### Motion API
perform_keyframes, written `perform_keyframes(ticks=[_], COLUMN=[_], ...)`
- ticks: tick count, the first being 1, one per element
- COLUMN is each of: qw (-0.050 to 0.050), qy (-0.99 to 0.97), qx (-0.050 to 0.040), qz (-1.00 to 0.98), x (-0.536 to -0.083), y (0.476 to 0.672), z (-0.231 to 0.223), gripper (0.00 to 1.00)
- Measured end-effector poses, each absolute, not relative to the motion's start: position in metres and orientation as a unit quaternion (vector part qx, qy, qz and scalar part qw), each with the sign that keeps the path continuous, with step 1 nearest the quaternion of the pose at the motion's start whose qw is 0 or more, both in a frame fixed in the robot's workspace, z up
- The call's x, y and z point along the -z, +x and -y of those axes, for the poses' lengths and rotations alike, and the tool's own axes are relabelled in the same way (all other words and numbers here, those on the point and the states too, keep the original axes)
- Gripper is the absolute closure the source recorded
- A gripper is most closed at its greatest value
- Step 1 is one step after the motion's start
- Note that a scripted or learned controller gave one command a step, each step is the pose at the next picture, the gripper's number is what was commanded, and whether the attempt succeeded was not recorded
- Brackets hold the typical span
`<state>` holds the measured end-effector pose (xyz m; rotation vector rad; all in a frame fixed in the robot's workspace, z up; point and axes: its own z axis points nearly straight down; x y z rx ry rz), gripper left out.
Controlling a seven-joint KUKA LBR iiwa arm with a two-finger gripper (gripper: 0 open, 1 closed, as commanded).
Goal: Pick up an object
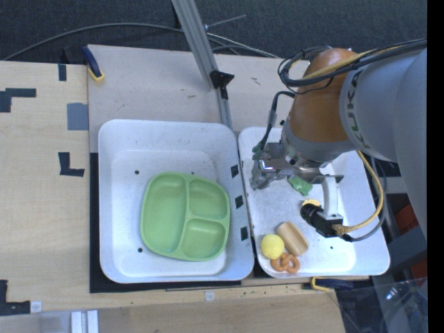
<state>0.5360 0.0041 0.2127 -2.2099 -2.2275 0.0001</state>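
Observation:
My gripper point(263, 177) hangs low over the upper left part of the right bin point(361, 255), close to that bin's left wall. A small green object point(300, 184) lies just to its right, partly hidden under the wrist. Near the right bin's front edge lie a yellow ball-like fruit point(272, 245), a tan bread roll point(293, 237) and an orange pretzel point(285, 263). All three are well clear of the gripper. Nothing shows in the gripper's grasp.
A light green divided plate point(186, 216) lies in the left bin point(111, 186). A grey metal post point(198, 33) slants up from behind the bins. A black and yellow cable fitting point(320, 219) hangs off the wrist over the right bin.

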Motion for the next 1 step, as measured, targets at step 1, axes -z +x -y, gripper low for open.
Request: perform_keyframes(ticks=[1], qw=[0.001], qy=[-0.704], qx=[0.0001], qz=[0.710], x=[-0.2238], y=[0.5347], z=[-0.0562], gripper=[1.00])
